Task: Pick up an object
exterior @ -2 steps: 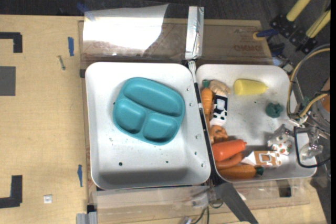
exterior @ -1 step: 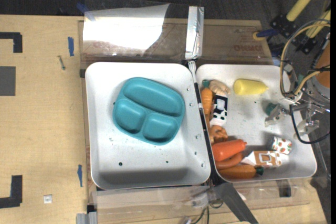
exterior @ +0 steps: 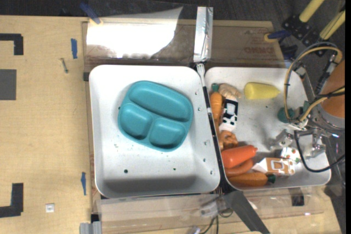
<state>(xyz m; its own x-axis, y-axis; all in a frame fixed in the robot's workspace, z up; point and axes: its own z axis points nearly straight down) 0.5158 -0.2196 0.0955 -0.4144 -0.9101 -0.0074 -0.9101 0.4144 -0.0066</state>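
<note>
Pincer (exterior: 296,145) low in my right bin (exterior: 274,118) beside the toy carrot (exterior: 238,155); finger state unreadable, nothing lifted yet, pickup remains.

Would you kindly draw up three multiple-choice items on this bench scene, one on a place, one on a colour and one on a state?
1. Where does the teal divided plate lie?
A. in the left bin
B. in the right bin
C. on the wooden bench top

2. What colour is the rounded toy near the right bin's far wall?
A. blue
B. yellow
C. purple

3. How does the gripper stand?
A. parked over the left bin
B. lifted high above the tape at the bins' far side
C. low over the right bin's right side

Key: 1 A, the plate sits mid-floor in the left bin. 2 B, it is plainly yellow. 3 C, the gripper hangs among cables just above that bin's floor.
</note>
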